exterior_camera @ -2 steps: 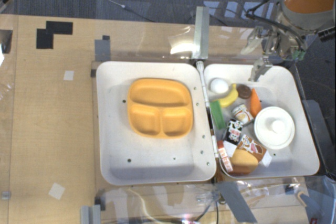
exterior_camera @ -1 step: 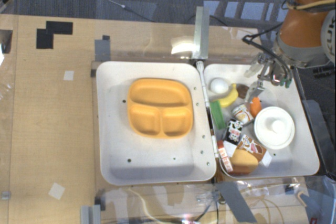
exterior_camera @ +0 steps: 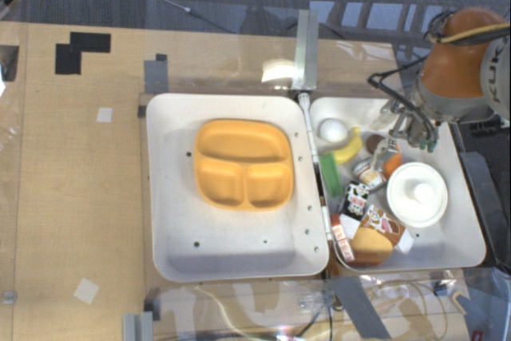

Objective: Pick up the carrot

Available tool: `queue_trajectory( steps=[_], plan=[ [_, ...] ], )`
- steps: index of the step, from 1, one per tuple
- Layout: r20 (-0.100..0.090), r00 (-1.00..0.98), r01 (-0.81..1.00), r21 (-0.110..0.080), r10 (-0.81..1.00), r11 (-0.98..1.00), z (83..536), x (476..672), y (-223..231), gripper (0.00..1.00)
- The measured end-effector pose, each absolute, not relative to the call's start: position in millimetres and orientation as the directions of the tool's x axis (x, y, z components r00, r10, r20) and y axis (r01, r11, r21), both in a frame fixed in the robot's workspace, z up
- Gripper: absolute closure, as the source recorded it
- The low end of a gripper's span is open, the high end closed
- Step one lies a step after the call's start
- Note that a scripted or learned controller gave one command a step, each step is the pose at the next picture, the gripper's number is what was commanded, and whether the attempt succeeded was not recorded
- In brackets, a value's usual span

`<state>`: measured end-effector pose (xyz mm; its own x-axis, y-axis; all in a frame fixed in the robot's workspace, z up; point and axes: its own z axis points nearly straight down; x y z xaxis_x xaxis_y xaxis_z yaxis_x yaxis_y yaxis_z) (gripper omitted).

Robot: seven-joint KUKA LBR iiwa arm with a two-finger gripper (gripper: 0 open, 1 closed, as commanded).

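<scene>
Arm reaching in from the right, gripper (exterior_camera: 397, 141) low over the right bin (exterior_camera: 467, 239), and I can't tell how its fingers stand; the carrot (exterior_camera: 391, 164) lies just below the tip, between a small can (exterior_camera: 368, 171) and the white bowl (exterior_camera: 417, 193), while a yellow divided plate (exterior_camera: 243, 164) sits in the left bin (exterior_camera: 168, 196)

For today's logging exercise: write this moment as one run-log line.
task: pick up carrot | gripper: above right bin, fingers unclear | carrot: in right bin, beside white bowl | yellow tray: left bin
</scene>
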<state>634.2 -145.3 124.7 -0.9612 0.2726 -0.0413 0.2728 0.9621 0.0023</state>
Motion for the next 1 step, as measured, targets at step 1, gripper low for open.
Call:
queue_trajectory(
  steps=[1],
  plan=[
    [-0.013, -0.902, 0.431, 0.004, 0.431, 0.903, 88.5, 629.9, -165.4, 0.0]
  ],
)
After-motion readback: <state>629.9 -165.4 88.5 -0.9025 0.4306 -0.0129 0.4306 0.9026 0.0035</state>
